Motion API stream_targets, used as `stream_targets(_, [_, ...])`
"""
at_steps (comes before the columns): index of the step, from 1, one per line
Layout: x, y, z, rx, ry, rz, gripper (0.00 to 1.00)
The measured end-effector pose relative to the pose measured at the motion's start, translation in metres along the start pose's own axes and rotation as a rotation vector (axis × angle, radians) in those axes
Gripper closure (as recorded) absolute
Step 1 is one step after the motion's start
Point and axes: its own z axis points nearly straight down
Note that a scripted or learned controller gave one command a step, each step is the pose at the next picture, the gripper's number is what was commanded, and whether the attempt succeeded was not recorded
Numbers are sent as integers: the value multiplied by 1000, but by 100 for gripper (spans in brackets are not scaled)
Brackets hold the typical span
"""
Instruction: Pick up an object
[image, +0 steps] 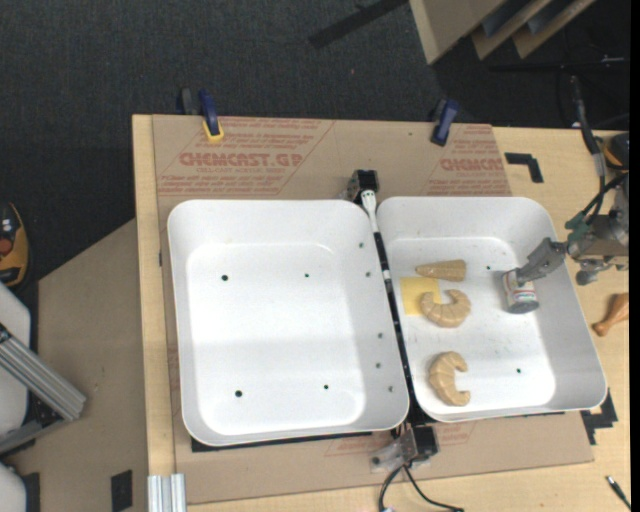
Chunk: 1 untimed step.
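So far nothing has been lifted, as far as I can judge: every candidate object lies on the floor of the right bin (560, 300), and my end effector (519, 293) carries nothing that I can make out. That leaves the whole grasp and the lift to do.

Three tan pastry-like pieces sit in the right bin's left half. A straight roll-shaped piece (441, 270) lies uppermost, a curled croissant (446, 307) sits just below it at mid-height, and a second croissant (449, 378) lies lower down, apart from the other two. A flat yellow square (413, 294) rests beside the middle croissant, touching or slipping slightly under its left edge. The left bin (200, 300) takes up the centre-left of the frame, on the cardboard-covered worktop (300, 150).

My arm comes in from the right edge at about mid-height, and a grey link slants down and leftward to the metallic tip. That tip is low over the right bin's upper right part, near the floor or touching it; I cannot tell which. It stands well to the right of the croissants, with bare white floor between us. Whether my fingers are spread or pressed together I cannot tell from this angle, since the tip reads as a single shiny lump
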Motion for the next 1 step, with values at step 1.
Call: stream_targets(1, [90,-37,60,10,6,-8,0])
